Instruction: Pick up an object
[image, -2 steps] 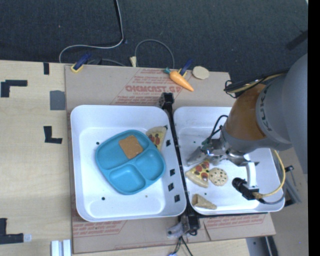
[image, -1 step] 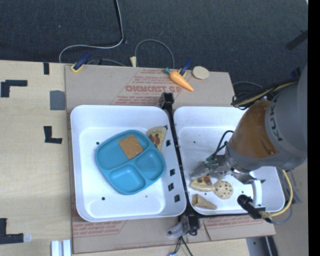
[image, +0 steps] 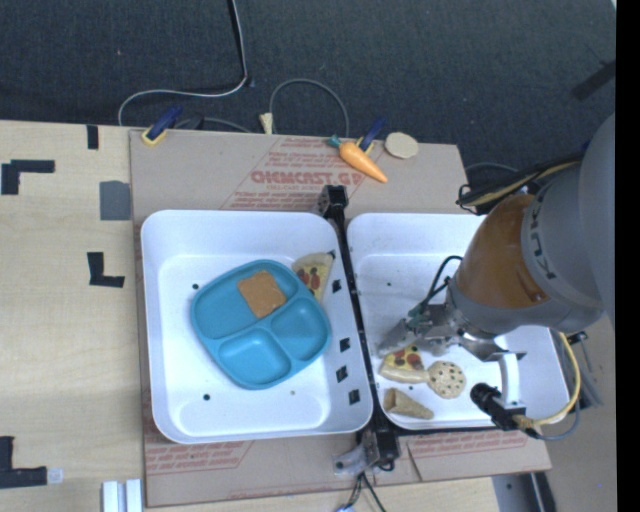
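In the right bin (image: 400, 240), a pizza slice (image: 400, 365) lies near the front left. A round speckled cookie (image: 446, 378) rests just to its right, and a tan bread wedge (image: 408, 404) lies in front of both. My gripper (image: 420, 334) hangs low over the back edge of the pizza slice, with the grey arm and its orange band (image: 500, 265) rising to the right. Whether it touches the slice is unclear, and I see nothing held in it.
The left bin (image: 165, 300) holds a blue divided plate (image: 250, 350) bearing a piece of toast (image: 262, 293), with a second pizza slice (image: 314, 270) beside the plate. A toy carrot (image: 362, 160) and a round disc (image: 402, 146) lie on the cardboard behind the bins.
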